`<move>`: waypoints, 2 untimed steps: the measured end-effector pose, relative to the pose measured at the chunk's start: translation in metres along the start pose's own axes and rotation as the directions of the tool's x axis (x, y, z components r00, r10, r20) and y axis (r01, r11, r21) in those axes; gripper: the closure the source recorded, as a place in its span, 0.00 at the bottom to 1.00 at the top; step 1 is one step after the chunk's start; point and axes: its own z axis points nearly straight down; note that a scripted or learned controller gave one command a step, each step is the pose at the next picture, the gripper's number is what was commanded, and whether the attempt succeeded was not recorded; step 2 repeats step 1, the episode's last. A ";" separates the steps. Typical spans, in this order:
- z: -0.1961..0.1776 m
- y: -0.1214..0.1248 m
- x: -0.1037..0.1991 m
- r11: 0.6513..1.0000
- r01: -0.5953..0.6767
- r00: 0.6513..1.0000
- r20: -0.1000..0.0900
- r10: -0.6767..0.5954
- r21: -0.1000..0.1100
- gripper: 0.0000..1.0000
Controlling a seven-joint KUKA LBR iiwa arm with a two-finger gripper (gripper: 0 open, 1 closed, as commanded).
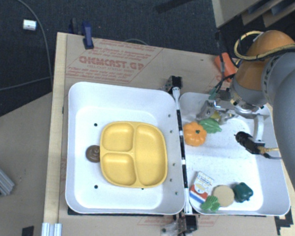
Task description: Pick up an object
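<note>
Pumpkin toy (pixel 194 134): round, orange and smooth-skinned, lying at the far left of the right bin (pixel 231 163), close against the wall shared with the left bin (pixel 84 113). A green leafy piece (pixel 211 125) touches its upper right side.

Gripper (pixel 214 111): positioned over the far end of the right bin, directly above the green leafy piece and just beside the pumpkin toy. Open or closed state cannot be told from this angle. Nothing is seen held. The grey arm (pixel 291 100), with its orange band, enters from the right.

Right bin, near end: a small box (pixel 202 184), white with red and blue print, stands tilted; a bright green knobbly piece (pixel 210 204) is just beside it; a flat tan disc (pixel 223 195) touches that piece; a dark green lumpy item (pixel 242 191) lies against the disc's right side.

Left bin: a yellow plate (pixel 132 154), rounded-square and glossy, moulded into three compartments, sits at the centre. A brown disc (pixel 93 153) lies at its left edge, partly tucked beneath the rim.

Both bins are shallow, white, with rounded corners, resting on a cardboard sheet (pixel 111 62) printed in red lettering
</note>
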 end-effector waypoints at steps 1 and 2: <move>-0.093 -0.040 0.061 1.000 0.006 1.000 -0.007 -0.006 -0.014 1.00; -0.093 -0.040 0.061 1.000 0.006 1.000 -0.007 -0.006 -0.014 1.00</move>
